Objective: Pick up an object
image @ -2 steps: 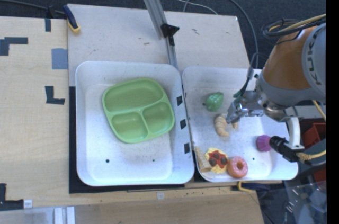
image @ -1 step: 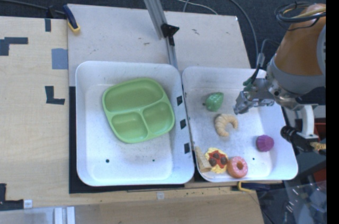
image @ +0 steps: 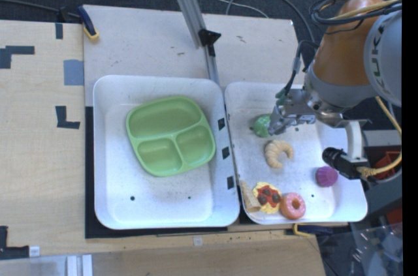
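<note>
Here, grey two-finger gripper [image: 277, 125] low over right shallow white bin [image: 339, 203], touching small green rounded soft-looking object [image: 261, 126] near bin's left wall; finger state: cannot tell. Tan croissant-shaped toy [image: 279, 153] just below. Purple ball [image: 326, 176], pink-iced doughnut [image: 292, 205], pizza slice [image: 264, 196] nearer front edge. Green three-compartment plate [image: 171, 135] in left bin [image: 111, 203].

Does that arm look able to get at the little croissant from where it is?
Probably yes. The croissant lies in the open in the right bin, just below the gripper, with nothing on top of it; the green item sits apart, up and to the left.
</note>
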